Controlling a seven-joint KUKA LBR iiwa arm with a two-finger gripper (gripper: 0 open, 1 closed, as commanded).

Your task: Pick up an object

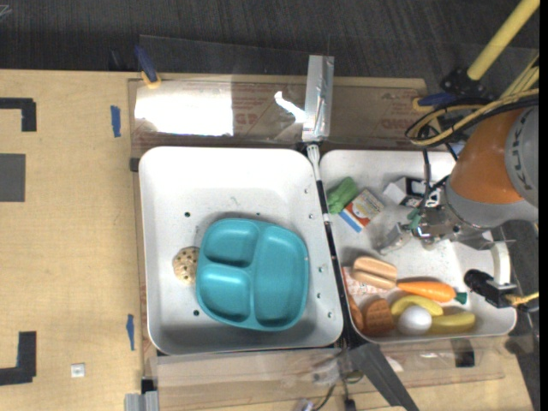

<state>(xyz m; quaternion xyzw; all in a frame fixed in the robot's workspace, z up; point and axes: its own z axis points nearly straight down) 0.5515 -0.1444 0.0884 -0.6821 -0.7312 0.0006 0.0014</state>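
The toy food, a hot dog (pixel 374 271), carrot (pixel 425 289), banana (pixel 445 317) and white egg (pixel 416 319), lies heaped in the right bin's (pixel 505 322) near corner, probably slid together. The claw (pixel 421 226) hangs low above it; I cannot tell its state. A teal tray (pixel 253 273) half hides a cookie (pixel 183 264).

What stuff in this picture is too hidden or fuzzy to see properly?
- Gripper, camera view: fingertips blur into clutter; open or shut unclear.
- Cookie: partly tucked behind the teal tray.
- Banana: partly covered by the white egg and carrot.
- Arm: cut off by the right edge.
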